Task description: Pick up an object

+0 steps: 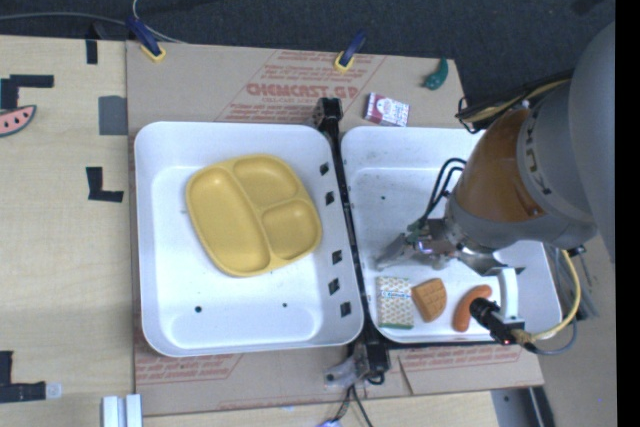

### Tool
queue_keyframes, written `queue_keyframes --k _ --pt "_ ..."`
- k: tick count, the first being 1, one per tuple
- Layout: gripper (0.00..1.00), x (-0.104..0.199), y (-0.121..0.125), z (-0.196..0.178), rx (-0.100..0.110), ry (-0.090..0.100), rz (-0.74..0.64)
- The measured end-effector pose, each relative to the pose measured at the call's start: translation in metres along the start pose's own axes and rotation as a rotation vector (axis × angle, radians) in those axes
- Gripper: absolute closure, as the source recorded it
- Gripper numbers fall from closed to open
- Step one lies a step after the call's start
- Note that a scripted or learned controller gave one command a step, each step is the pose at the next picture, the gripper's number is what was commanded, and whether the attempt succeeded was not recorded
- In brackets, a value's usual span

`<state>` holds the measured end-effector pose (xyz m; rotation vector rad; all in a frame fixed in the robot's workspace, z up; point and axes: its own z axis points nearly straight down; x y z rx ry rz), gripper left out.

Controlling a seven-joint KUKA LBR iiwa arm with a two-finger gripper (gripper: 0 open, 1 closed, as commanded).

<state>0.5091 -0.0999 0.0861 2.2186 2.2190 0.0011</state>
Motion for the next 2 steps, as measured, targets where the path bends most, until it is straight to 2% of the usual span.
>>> queue_keyframes --k 1,2 --pt "0.00 -0.010 0.103 0.000 -0.002 0.000 -0.002" --pt "0.00 -0.003 0.036 0.000 0.001 0.001 0.000"
